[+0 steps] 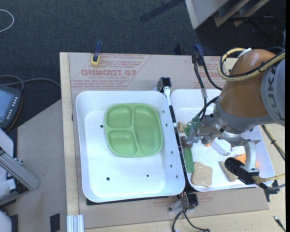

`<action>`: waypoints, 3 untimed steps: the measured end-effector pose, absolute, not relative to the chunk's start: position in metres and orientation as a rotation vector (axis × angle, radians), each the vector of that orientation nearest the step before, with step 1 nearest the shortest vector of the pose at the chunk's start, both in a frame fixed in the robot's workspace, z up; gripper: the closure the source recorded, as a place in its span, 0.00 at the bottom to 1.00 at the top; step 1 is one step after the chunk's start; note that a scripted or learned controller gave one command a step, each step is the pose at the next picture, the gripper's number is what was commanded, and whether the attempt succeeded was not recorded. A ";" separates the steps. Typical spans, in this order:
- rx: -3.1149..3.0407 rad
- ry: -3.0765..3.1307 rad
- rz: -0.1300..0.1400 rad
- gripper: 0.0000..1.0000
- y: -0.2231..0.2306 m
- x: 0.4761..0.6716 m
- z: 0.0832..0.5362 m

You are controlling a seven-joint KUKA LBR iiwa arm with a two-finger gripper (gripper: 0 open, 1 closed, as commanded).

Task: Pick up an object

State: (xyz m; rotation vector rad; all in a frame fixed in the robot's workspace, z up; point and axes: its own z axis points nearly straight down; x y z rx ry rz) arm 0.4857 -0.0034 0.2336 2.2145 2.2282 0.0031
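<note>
Bench top is brown board with red printed lettering, sitting over dark carpet. A yellow-and-blue clamp grips the board's far edge at left; a second dark clamp sits at the far edge toward the right. Cables run across the floor at left, beside a dark screen device and a metal rail lower left. Light furniture at top right.

Two shallow white bins side by side. Left bin holds a green divided tray, three compartments, lying flat near the bin's far-middle; a few small dark dots mark the bin floor. A black strip with white dots runs along the seam between bins.

Right bin holds the pick items: a tan bread-slice toy at the near-left corner, a green stick piece along the left wall, a small white block mid-bin, a bit of orange near it, and a brown piece partly under a black-ended part.

The arm, grey with orange band, comes in from the right and hangs over the right bin, covering much of it. The gripper is low near the bin's left wall, just above the green stick; its opening is hidden by the wrist, so cannot tell how wide it stands or whether anything is held.
</note>
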 end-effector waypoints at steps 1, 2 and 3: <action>2.213 2.230 0.003 1.00 0.060 0.495 0.230; 2.217 2.225 0.002 1.00 0.079 0.501 0.230; 2.220 2.222 0.001 1.00 0.077 0.502 0.231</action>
